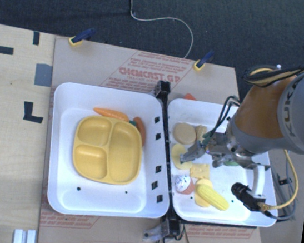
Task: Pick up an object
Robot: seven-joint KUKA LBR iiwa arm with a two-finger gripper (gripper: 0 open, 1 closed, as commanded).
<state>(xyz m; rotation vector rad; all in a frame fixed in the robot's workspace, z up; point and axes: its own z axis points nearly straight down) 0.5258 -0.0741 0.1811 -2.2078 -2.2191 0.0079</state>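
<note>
The gripper hangs low in the right bin, just above a pale yellow piece; I cannot tell how it is set. Left bin holds a yellow divided plate.

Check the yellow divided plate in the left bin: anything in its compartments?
Empty. All three compartments of the yellow plate show bare yellow; the carrot lies outside it, by its far rim.

The grey two-finger gripper hangs low in the right white plastic bin, over pale toy food pieces. A yellow plastic corn cob lies just below it, and a round tan cookie-shaped piece sits above-left. Farther left, a yellow three-compartment plastic plate rests in the left white bin.
</note>
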